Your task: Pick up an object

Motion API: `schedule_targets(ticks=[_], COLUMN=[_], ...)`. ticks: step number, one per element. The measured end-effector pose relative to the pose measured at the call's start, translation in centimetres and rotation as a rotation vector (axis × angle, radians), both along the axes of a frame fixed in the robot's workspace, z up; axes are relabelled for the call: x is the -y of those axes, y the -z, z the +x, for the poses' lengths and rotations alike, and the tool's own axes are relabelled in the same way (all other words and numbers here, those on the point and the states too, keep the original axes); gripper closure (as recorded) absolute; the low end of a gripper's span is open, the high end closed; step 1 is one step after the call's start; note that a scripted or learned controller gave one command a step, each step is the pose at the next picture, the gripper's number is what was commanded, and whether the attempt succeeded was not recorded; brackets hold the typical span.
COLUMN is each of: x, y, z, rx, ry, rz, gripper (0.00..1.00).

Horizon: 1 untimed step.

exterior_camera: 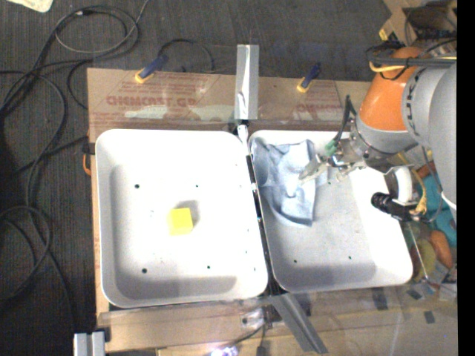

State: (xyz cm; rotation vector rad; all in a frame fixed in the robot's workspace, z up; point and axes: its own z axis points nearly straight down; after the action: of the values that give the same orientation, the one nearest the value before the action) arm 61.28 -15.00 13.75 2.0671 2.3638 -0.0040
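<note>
A crumpled light blue cloth (288,180) lies in the upper left part of the right bin (356,269). A small yellow block (181,220) sits near the middle of the left bin (148,280). My gripper (319,165) reaches in from the right and hangs over the cloth's upper right edge, close to or touching the fabric. Nothing shows as lifted off the bin floor. The orange-banded wrist (386,113) stands over the right bin's far right corner.
A metal post (246,80) rises behind the gap between the bins. Cardboard (163,99) with clamps lies behind the bins. Cables and clutter (427,221) crowd the right bin's right side.
</note>
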Motion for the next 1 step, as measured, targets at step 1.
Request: schedule_targets(ticks=[1], x=[5.34], y=[4.21], z=[4.59], rx=[0.013], ry=[-0.146], rz=[-0.002], gripper=[0.00])
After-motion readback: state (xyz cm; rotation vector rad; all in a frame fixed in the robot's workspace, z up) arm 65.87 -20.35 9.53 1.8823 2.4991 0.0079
